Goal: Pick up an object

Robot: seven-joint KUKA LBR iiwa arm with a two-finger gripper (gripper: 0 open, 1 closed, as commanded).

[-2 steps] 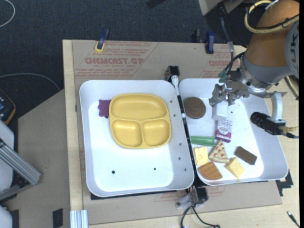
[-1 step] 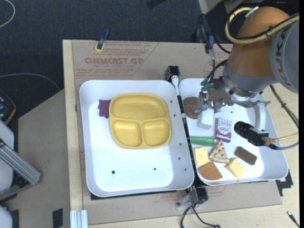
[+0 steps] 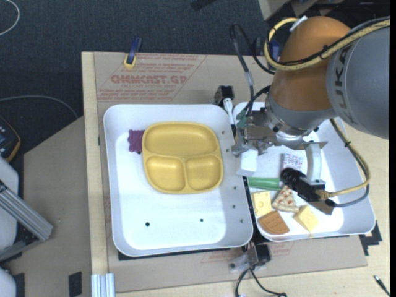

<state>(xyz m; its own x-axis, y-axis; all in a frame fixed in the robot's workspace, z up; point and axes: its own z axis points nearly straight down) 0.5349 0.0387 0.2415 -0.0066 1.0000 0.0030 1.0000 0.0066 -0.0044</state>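
Observation:
My gripper (image 3: pixel 249 142) hangs low over the left end of the right bin (image 3: pixel 352 224), just beside the wall between the two bins. Right below it lies a small white piece (image 3: pixel 249 163), and a green stick (image 3: pixel 266 182) lies just in front of that. Toward the bin's front sit a pale yellow square (image 3: pixel 262 202), a pizza slice (image 3: pixel 286 198), a round brown cookie (image 3: pixel 273 223) and a yellow cheese block (image 3: pixel 306 218). A white card with red print (image 3: pixel 292 161) lies under the wrist. The arm hides much of the bin's back.
The left bin (image 3: pixel 173 228) holds a yellow divided plate (image 3: pixel 182 156) with a purple thing (image 3: pixel 135 140) at its back left edge. A cardboard sheet (image 3: pixel 154 73) lies behind the bins with a blue and yellow clip (image 3: pixel 132 53) on it.

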